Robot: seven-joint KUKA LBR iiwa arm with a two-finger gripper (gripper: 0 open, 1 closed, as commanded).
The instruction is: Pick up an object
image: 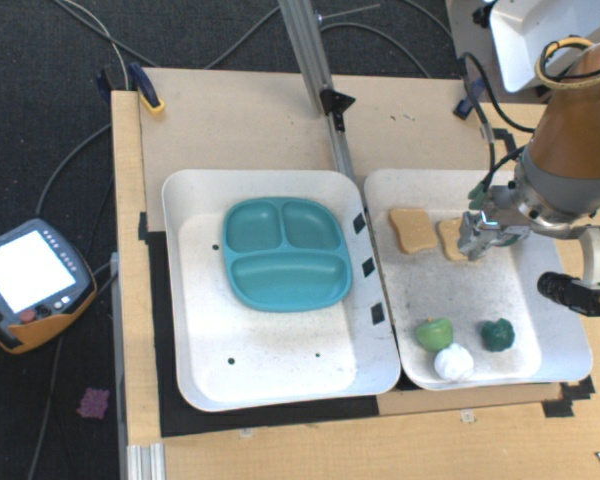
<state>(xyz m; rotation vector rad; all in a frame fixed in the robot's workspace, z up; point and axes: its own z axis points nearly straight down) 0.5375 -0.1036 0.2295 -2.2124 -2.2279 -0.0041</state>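
Gripper: the gripper (475,240) is low in the right bin, right at the second tan piece; I cannot tell if it is spread or pinching.
Arm: the grey arm (565,148) with its orange band comes in from the right, above the right bin.
Right bin: the white right bin (570,353) sits on the counter, touching the left bin.
Tan pieces: a tan bread-like piece (413,230) lies near the back of the right bin; the second tan piece (450,240) is just beside it, partly hidden by the gripper.
Front things: a light green thing (434,333), a white ball (454,362) and a dark green thing (497,335) lie near the front of the right bin; the light green thing and the white ball touch.
Left bin: the white left bin (195,368) holds a teal plate.
Teal plate: the teal plate (285,253) has three parts and lies flat in the middle.
Counter: the tan counter (230,118) carries both bins.
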